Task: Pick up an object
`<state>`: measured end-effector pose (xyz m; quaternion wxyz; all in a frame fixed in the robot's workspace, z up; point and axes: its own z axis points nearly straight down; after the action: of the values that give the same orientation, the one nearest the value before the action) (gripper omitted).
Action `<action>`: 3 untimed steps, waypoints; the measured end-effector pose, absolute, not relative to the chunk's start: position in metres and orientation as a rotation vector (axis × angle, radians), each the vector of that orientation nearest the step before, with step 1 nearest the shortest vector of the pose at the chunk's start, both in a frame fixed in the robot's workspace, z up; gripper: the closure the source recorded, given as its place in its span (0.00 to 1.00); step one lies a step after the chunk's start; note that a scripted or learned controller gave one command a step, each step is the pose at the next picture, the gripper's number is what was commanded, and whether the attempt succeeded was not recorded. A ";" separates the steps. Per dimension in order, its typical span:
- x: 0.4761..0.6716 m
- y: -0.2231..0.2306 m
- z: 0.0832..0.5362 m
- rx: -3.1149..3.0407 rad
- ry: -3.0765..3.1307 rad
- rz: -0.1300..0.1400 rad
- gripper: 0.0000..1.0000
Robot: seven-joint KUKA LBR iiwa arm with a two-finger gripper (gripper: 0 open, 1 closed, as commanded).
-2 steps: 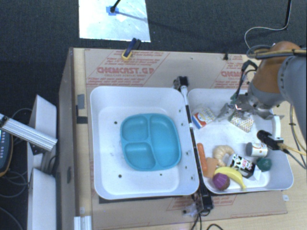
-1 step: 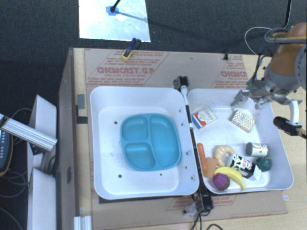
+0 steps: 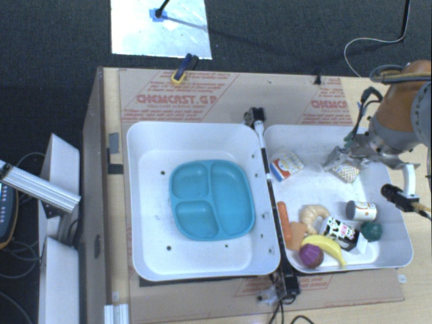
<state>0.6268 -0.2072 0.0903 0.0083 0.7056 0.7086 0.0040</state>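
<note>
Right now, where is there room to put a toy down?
Bare white floor rings the blue tray in the left bin. In the right bin, the middle is free; its near end is crowded by the banana, croissant and carrot.

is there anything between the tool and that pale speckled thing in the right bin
Nothing visible stands between them. The tool sits right at the pale speckled object in the right bin; the other items lie nearer the bin's front.

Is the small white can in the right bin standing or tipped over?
Tipped. The can lies on its side on the right bin floor, its dark end toward the left, beside the teal ball.
</note>
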 end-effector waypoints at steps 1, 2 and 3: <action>0.625 -0.207 0.098 2.208 2.220 0.006 1.00; 0.626 -0.208 0.109 2.205 2.219 0.008 1.00; 0.670 -0.196 0.201 2.211 2.223 0.005 1.00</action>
<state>0.6700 -0.1961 0.2008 0.0030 0.7053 0.7089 0.0017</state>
